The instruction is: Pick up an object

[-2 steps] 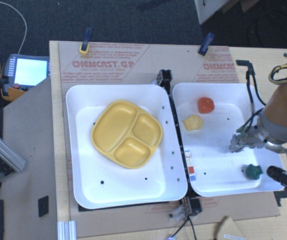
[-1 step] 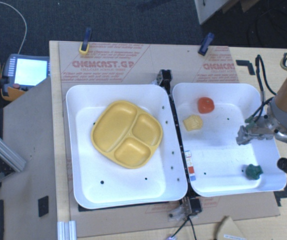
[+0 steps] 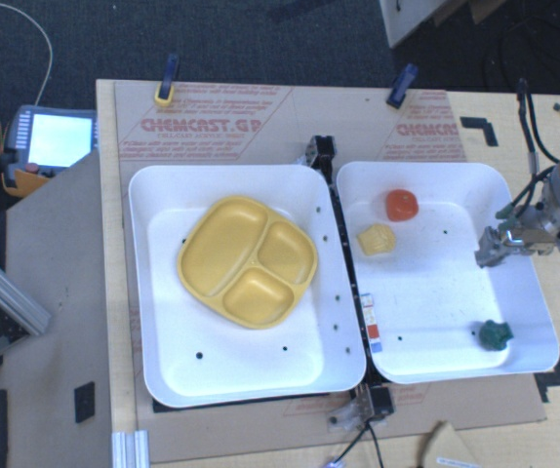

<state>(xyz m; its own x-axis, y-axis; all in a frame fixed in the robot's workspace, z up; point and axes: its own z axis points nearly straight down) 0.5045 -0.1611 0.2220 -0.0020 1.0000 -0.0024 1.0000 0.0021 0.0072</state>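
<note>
The right bin [image 3: 426, 354] holds three small objects. A round red-orange one [image 3: 402, 204] lies near its far wall. A pale yellow lump [image 3: 377, 239] sits just in front of it, to the left. A dark green piece [image 3: 496, 334] rests in the near right corner. My gripper [image 3: 492, 250] hangs at the bin's right side, above the rim, roughly level with the yellow lump and well right of it. Nothing shows between its fingers.
A yellow divided plate [image 3: 249, 259] lies in the left bin [image 3: 163, 359]. A black clamp [image 3: 321, 150] sits at the far end of the seam between the bins. Blue and yellow clips [image 3: 166, 81] hold the cardboard sheet at the back.
</note>
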